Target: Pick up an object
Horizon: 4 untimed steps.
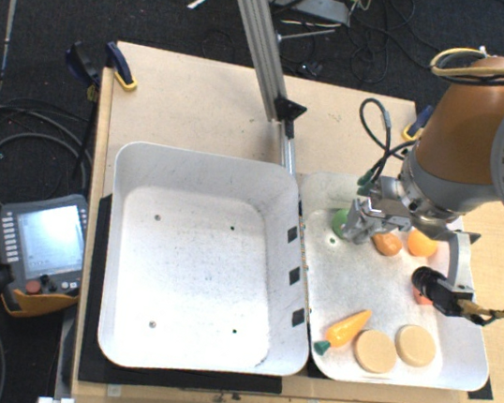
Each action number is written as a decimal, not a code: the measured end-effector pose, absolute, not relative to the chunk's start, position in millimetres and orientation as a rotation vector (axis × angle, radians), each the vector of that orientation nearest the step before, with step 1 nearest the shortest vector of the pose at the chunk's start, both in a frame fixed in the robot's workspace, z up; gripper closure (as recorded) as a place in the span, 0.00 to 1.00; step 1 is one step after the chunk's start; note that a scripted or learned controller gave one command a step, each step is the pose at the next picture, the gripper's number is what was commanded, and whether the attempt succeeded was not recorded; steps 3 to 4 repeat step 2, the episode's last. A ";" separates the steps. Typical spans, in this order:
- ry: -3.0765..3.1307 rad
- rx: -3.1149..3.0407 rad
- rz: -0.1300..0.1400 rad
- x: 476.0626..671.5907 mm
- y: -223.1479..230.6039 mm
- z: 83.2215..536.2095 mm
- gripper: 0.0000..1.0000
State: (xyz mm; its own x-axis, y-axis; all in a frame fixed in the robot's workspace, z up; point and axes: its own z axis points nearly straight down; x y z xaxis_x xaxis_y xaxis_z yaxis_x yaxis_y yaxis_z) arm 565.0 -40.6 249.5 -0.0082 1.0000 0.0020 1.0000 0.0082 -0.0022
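Two shallow white plastic bins with rounded corners sit side by side on a pale wooden bench (pixel 210 104); the left bin (pixel 145 155) has a smooth floor speckled with fine dark marks; the right bin (pixel 344 277) holds every loose item.

The grey arm with the orange band (pixel 471 136) reaches in from the right over the far part of the right bin; its metal two-finger gripper (pixel 356 226) points down at the bin's far left area; whether it is spread or closed cannot be told from this angle, and nothing can be seen held in it.

Contents of the right bin, seven in all: one small green rounded piece (pixel 338 222), just beside the gripper on its left, contact uncertain; two smooth orange rounded pieces, the first orange piece (pixel 385 245) just right of the gripper and the second orange piece (pixel 422 244) beside it further right; one small red-orange piece (pixel 422 287), partly hidden, near the right wall; one tapered orange carrot-shaped toy with a green tip (pixel 347 326), lying at a slant near the front left; two flat tan round discs, matte in look, the left disc (pixel 376 351) and the right disc (pixel 416 345), touching or nearly so along the front edge, just right of the carrot-shaped toy.
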 end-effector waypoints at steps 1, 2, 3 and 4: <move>-2.229 -2.210 -0.001 552.1 15.8 253.6 1.00; -2.229 -2.209 0.002 545.4 73.7 236.5 1.00; -2.229 -2.209 0.002 545.4 73.7 236.5 1.00; -2.229 -2.209 0.002 545.4 73.7 236.5 1.00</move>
